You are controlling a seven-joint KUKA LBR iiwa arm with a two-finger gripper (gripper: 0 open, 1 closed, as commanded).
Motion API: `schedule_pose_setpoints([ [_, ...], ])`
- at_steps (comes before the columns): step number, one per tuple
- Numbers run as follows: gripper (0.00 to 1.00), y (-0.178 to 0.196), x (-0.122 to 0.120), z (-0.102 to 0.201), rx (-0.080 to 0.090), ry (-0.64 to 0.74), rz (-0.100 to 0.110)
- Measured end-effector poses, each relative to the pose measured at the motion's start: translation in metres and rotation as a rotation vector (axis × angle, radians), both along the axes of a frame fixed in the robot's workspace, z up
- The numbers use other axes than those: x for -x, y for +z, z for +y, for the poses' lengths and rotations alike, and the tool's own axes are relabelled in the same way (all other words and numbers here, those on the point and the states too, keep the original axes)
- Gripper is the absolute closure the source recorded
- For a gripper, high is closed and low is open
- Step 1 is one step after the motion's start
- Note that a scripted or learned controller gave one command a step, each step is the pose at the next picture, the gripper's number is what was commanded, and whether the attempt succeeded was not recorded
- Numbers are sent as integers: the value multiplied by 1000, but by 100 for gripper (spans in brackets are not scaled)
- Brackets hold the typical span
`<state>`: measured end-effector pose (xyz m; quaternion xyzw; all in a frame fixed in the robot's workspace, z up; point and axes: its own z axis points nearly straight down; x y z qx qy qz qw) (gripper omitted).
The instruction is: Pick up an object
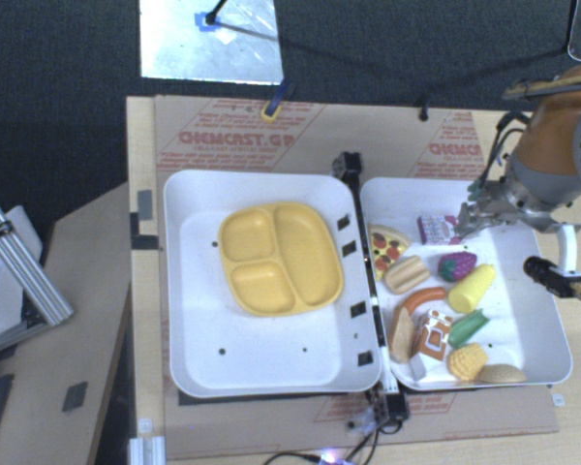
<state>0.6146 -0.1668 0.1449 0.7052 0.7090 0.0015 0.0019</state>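
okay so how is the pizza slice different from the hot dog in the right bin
The pizza slice is a flat wedge, yellow with red spots; the hot dog is a rounded tan bun. The pizza slice lies nearer the bin's far left corner, the hot dog just below it. Both are toy foods lying close together by the bin's left wall.

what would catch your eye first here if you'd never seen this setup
A yellow three-compartment plastic tray lies alone in the left white bin. The right white bin holds a heap of colourful toy food. The grey arm's pincer hangs over that bin's far edge, beside a small pink packet.
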Motion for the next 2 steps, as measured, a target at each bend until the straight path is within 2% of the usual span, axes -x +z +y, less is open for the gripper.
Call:
schedule_pose_setpoints([
  [1,100,57,-8,9,1,1,-3],
  [2,100,81,-9,9,0,1,1],
])
